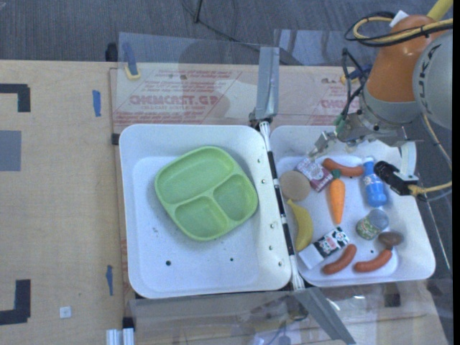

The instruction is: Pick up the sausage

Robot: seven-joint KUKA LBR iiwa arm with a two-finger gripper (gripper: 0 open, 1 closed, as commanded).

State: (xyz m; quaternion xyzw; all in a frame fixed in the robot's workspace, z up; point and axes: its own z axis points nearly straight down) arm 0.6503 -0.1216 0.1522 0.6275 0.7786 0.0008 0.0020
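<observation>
Gripper (338,136) over right bin (424,264) back edge; open or closed, cannot tell. Sausage (343,168) just below it near back edge, beside carrot (336,200). Two more sausages (357,260) along front edge. Green plate (206,192) in left bin (144,264).

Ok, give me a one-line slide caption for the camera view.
KUKA arm above right bin of toy food, sausages near its front; green plate in left bin.

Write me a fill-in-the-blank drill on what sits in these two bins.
1. The divided plate in the left bin is coloured ____.
2. The carrot lies in the ____ bin.
3. The banana lies just ____ of the carrot in the picture.
4. The plate has ____ compartments.

Missing words: green; right; left; three
</observation>
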